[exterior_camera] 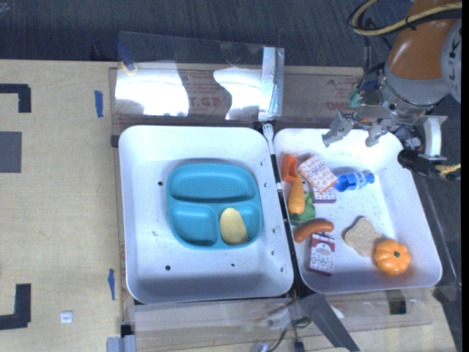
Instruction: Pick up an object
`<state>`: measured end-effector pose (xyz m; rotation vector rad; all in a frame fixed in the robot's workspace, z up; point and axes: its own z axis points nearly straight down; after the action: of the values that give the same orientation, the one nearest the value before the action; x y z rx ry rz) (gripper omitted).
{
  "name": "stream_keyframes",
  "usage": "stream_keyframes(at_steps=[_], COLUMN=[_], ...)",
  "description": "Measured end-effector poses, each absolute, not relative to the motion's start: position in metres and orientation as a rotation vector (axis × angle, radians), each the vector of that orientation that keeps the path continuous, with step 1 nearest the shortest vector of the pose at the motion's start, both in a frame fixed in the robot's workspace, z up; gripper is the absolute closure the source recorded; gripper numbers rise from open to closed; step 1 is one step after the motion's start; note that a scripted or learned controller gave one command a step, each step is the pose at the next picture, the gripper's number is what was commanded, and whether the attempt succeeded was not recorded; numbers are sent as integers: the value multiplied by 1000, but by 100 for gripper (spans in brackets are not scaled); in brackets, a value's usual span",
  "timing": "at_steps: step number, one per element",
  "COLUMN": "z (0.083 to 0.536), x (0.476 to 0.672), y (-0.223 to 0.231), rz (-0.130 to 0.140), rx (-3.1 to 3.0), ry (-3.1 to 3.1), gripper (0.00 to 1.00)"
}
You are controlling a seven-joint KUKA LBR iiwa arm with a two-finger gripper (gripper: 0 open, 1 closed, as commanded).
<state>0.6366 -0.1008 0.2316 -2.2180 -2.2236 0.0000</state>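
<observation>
My gripper [356, 136] hangs over the back edge of the right bin [425, 218], open, with nothing between its fingers. Just in front of it lie a blue bottle [355, 180] and a red-and-white carton [319, 174]. Along the bin's left wall lie a carrot [295, 197] on something green and a sausage [313, 229]. Nearer the front are a second small carton [322, 255], a slice of bread [362, 237] and a small orange pumpkin [390, 257].
The left bin [139, 211] holds a blue divided tray [212, 202] with a yellow potato-like piece [234, 226] in its right compartment. A clear panel with a metal post [271, 83] stands behind the bins. Cables [381, 13] loop by the arm at the upper right.
</observation>
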Motion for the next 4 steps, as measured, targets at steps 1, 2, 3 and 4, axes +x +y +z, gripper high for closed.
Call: stream_keyframes(at_steps=[1, 2, 3, 4], z=[260, 103, 117, 117], x=[606, 603, 606, 606], y=[-105, -105, -106, -106], rz=[1, 7, -2, -2], rx=[-2566, -2317, -2325, -2325], ry=[-1809, -2112, -2114, -2114], gripper=[0, 0, 100, 0])
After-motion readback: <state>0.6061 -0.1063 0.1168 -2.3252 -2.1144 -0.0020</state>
